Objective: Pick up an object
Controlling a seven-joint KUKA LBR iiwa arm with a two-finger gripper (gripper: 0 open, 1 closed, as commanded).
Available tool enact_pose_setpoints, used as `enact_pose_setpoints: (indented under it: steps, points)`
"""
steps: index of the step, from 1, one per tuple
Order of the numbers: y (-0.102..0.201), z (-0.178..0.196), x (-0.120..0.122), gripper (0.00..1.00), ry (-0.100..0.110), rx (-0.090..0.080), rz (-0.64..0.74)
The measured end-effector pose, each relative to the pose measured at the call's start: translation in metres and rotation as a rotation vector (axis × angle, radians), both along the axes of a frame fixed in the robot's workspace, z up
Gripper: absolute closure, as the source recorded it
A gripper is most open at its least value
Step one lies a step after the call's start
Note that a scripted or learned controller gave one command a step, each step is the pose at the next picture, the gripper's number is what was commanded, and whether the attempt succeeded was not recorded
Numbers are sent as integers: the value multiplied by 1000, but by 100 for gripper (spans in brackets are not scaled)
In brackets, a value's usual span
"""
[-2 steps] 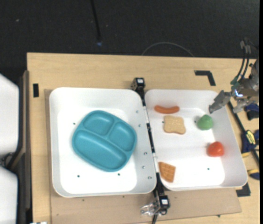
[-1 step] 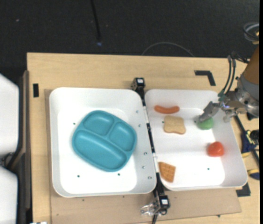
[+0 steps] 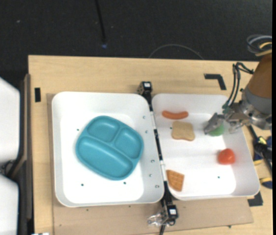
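Note:
My gripper (image 3: 219, 123) hangs low over the right bin (image 3: 201, 187), near its far right side, and it is open. A small green object (image 3: 218, 129) lies right under it, partly hidden by the fingers; I cannot tell whether they touch it. A red tomato-like piece (image 3: 226, 156) sits in front of the gripper. To its left are a tan bread slice (image 3: 182, 131) and a reddish sausage (image 3: 175, 114). An orange waffle-like square (image 3: 175, 179) lies at the bin's near left corner.
The left bin (image 3: 69, 190) holds a teal divided plate (image 3: 109, 147). The grey arm with its orange band (image 3: 261, 82) comes in from the right over the bench edge. Cables (image 3: 236, 82) hang beside the wrist.

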State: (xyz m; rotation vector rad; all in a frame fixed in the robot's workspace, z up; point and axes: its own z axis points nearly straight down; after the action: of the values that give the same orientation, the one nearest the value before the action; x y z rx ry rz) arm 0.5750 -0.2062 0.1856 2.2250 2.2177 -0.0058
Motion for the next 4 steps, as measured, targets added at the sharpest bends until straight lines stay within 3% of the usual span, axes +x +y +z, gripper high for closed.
enact_pose_setpoints:
  steps: [1, 2, 4]
  points:
    - [-6, -47, 8, 0, -1, -1, -2]
    - [-6, -33, 9, 100, -8, -1, -3]
    - [-10, 66, 15, 100, -10, 0, 7]
